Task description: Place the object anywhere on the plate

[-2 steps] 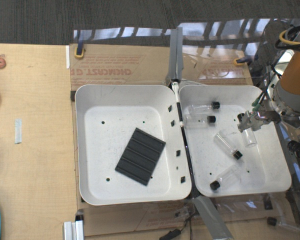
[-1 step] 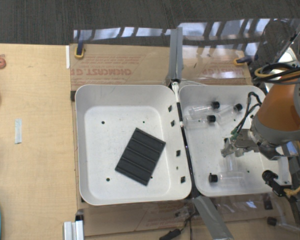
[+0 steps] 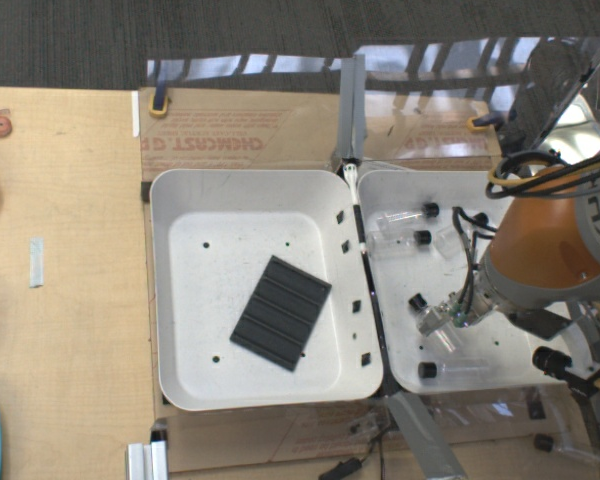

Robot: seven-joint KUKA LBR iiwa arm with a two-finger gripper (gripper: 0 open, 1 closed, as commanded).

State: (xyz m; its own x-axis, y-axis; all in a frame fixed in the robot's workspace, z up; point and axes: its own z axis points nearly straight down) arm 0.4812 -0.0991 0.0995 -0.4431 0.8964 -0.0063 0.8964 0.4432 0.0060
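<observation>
Two shallow white bins (image 3: 170, 268) sit on a cardboard-covered bench; the gripper (image 3: 442, 320) hangs low, grip state unclear. Far left, the flat black ribbed slab (image 3: 281, 312) looks stiff, light; pinch its narrow edges.

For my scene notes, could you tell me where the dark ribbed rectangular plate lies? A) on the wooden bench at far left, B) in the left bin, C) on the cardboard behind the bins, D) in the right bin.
B: the ribbed plate lies flat and askew on the left bin's floor.
</observation>
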